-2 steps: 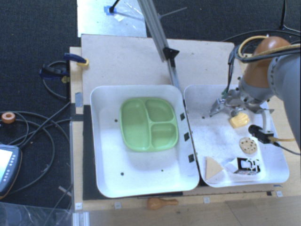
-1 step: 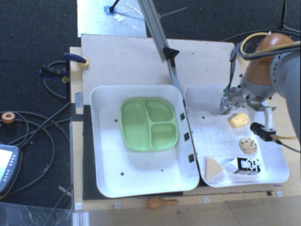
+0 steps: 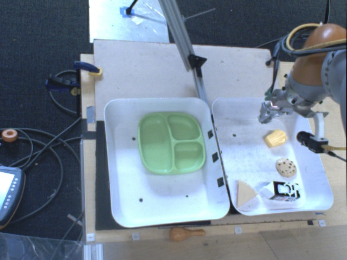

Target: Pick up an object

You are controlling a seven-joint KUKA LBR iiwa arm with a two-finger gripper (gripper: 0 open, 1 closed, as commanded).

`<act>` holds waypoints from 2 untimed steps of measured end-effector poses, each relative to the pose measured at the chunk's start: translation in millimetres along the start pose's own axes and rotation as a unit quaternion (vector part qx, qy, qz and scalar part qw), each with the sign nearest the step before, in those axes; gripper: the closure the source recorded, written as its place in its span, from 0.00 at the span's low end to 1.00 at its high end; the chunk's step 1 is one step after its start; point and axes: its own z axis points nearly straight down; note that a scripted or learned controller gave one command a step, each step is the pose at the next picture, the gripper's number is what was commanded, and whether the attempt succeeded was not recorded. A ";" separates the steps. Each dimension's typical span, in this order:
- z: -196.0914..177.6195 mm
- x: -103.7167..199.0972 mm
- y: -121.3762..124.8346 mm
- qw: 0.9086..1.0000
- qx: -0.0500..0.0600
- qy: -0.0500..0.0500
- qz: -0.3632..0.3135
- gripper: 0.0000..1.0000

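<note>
While the gripper (image 3: pixel 267 114) hovered above the right bin (image 3: pixel 238 145), just up-left of the cheese (image 3: pixel 275 138), nothing was grasped; approach step. Finger state: can't tell. Next move needed a descent onto the cheese.

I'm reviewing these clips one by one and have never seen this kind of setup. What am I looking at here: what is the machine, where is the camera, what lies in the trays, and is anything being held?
One camera looks down at a slant on a bench. The grey machine with the orange band is a robot arm reaching in from the right. Its gripper hangs over the far part of the right bin; I cannot tell how it is set, and I see nothing held in it.

Two shallow white bins sit side by side. The left bin holds a green divided plate. The right bin holds a yellow block, a speckled round cookie-like piece, a tan wedge and a black-and-white printed item. All four lie loose on the bin floor, apart from the gripper.
</note>
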 end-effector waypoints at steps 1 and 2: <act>-65.5 -2.6 5.0 1.000 -0.002 -0.001 -0.001 1.00; -121.0 -2.8 7.3 1.000 -0.001 0.000 -0.002 1.00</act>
